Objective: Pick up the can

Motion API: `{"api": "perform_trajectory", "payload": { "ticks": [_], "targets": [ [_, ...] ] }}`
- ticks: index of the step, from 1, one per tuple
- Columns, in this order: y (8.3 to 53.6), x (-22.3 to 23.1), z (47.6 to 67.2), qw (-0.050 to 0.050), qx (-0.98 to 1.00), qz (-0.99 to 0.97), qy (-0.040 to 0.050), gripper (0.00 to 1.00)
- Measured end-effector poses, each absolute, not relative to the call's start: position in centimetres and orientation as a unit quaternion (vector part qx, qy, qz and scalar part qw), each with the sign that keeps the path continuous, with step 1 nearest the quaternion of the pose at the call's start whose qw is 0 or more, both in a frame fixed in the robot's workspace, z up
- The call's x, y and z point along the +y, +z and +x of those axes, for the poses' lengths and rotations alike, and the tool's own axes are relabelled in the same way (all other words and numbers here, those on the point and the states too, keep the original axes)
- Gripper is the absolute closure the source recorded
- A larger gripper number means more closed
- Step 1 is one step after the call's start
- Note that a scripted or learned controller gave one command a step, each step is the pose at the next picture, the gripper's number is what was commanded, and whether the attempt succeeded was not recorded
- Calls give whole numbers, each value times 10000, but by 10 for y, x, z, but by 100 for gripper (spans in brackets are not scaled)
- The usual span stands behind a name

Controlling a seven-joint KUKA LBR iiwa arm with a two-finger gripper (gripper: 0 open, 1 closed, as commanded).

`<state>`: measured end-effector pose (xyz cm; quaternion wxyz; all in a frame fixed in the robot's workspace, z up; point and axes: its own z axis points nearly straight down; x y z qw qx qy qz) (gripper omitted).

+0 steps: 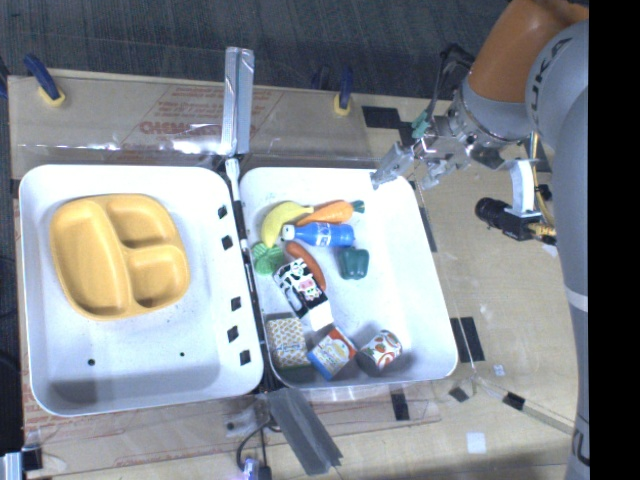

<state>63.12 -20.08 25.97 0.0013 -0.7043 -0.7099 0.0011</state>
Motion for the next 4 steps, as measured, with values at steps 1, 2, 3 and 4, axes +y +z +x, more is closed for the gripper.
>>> {"api": "perform_trajectory", "payload": {
  "ticks": [1,2,3,4],
  "targets": [
    [271,-209,568,8,-7675,-6411,6,0],
    [210,-210,501,22,-6744,-7384,12,0],
    [104,-194,476,22,-6350,-7725,9,0],
    [104,-195,476,18,-6347,-7727,9,0]
  ]
}}
